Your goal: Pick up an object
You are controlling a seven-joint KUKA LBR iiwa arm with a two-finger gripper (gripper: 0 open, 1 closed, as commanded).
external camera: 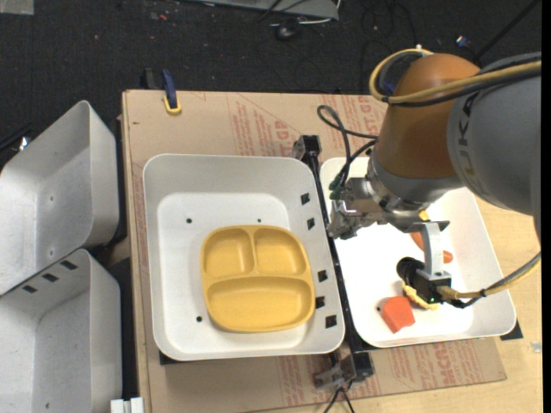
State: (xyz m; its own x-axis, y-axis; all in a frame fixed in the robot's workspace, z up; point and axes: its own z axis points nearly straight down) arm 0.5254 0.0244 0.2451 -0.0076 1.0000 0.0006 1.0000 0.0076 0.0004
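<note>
Readable text: "UK" in dark letters on the grey arm [508,136], which is part of the maker's name. I can't get the rest. The desk [241,114] is a brown board with red print across it, too faint for me to read.

The hand [349,218] is low over the far left part of the right bin [370,269], just beside the wall next to the left bin [159,256]. The wrist covers it, so I can't tell whether it's released or clenched.

Pick candidates:
- Orange block [398,313]: matte and boxy, flat on the right bin's floor by the near edge, apart from the hand.
- Second orange piece [444,255]: further right and partly hidden, shape unclear.
- Yellow plate [256,278]: smooth plastic, a rounded rectangle with three compartments, two small ones far and one wide one near. It lies flat in the middle of the left bin.

Both bins are shallow, white and smooth, with rounded corners. The orange band [422,119] above the wrist is glossy.
</note>
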